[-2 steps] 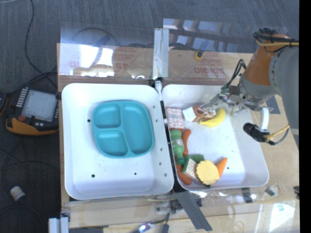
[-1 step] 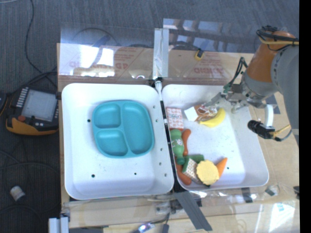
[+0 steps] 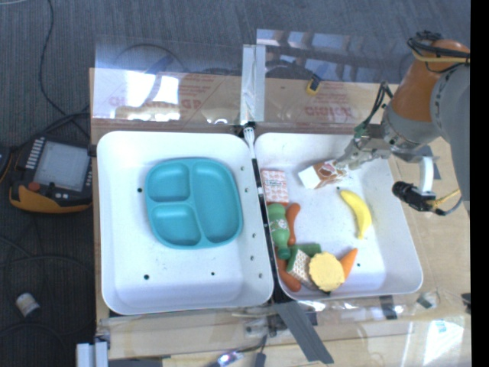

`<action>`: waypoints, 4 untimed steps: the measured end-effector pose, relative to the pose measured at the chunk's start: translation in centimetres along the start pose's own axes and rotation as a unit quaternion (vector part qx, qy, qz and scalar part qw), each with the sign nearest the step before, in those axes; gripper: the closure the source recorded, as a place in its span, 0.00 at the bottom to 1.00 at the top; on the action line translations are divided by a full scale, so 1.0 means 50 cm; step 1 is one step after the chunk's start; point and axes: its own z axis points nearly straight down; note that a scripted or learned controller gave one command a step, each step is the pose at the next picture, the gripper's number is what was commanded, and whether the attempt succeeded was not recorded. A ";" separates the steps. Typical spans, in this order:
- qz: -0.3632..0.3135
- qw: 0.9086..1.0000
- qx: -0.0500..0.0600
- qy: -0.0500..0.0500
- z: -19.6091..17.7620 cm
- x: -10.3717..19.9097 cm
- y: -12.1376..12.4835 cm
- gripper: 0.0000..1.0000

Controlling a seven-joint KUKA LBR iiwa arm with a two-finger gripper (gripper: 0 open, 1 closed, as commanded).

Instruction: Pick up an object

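I looked down on dark grey carpet, black cables snaked across it, a yellow-and-black pendant lay at left, clear glossy panels caught overhead light behind the worktop.

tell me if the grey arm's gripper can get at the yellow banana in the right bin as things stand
Probably yes. The yellow banana lies alone on bare floor of the right white bin, nothing on top of it, and the gripper sits just above it by a small white and red packet.

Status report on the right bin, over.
Gripper low over right bin, at the white-and-red packet. Grasp unconfirmed. Banana just below it, apart. Teal plate in left bin, untouched.
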 end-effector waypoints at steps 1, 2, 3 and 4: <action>0.015 1.000 0.007 -0.005 0.020 0.024 0.032 1.00; 0.016 1.000 0.009 -0.004 0.024 0.022 0.029 0.00; -0.026 1.000 0.001 -0.002 0.029 0.000 -0.077 0.00; 0.020 0.999 0.030 0.000 -0.059 0.047 -0.010 0.00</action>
